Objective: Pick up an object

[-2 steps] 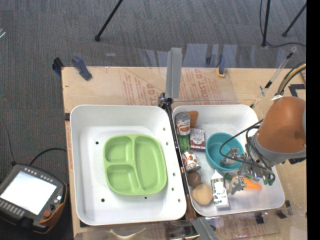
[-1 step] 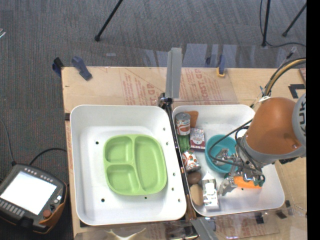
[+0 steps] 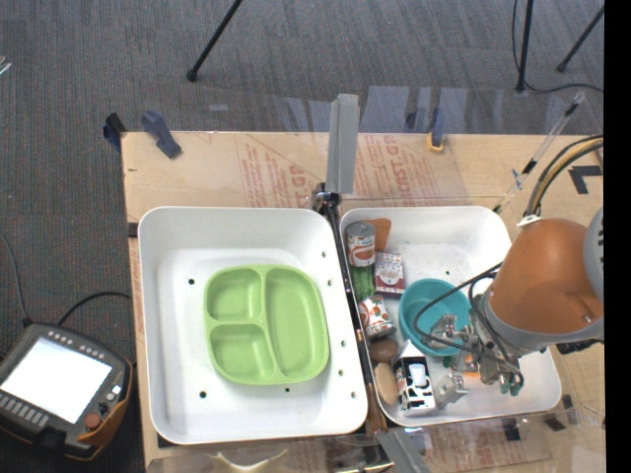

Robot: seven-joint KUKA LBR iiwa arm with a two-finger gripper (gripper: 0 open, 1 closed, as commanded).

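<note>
The arm [image 3: 547, 284] reached in from the right, low over the right bin [image 3: 463, 227]. Its jaws [image 3: 471, 363] hung near the front of that bin, just beside a teal bowl [image 3: 432, 313]. I could not tell if they were open or shut, or if they had hold of anything. A black and white carton [image 3: 415, 383] lay just to their left. Small cans [image 3: 361, 243] and packets [image 3: 389, 272] sat along the bin's left wall. A green divided plate [image 3: 266, 323] lay in the left bin [image 3: 168, 244] on the table [image 3: 227, 166].
</note>
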